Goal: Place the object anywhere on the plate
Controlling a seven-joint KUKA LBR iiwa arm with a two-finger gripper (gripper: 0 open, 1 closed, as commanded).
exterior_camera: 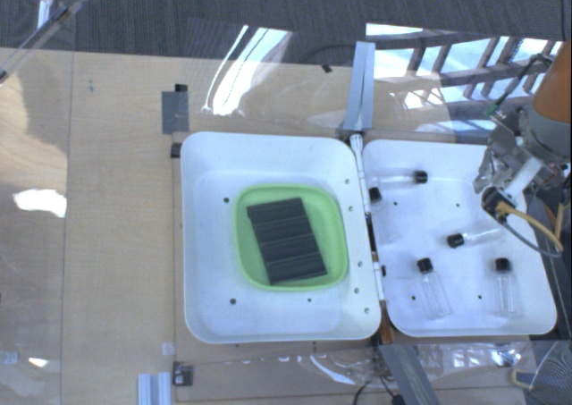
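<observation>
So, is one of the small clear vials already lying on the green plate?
No. The green plate carries a dark ridged block, while the clear vials with black caps all lie in the right bin.

You are looking at a robotics lab: a wooden counter (89,215) carries two white bins (268,153) fixed side by side, small clear vials (433,283) lie in the right one, and cables (527,224) hang at its right edge.

Grey arm with orange band at right edge, claw (497,181) pointing left, fingers unclear
</observation>
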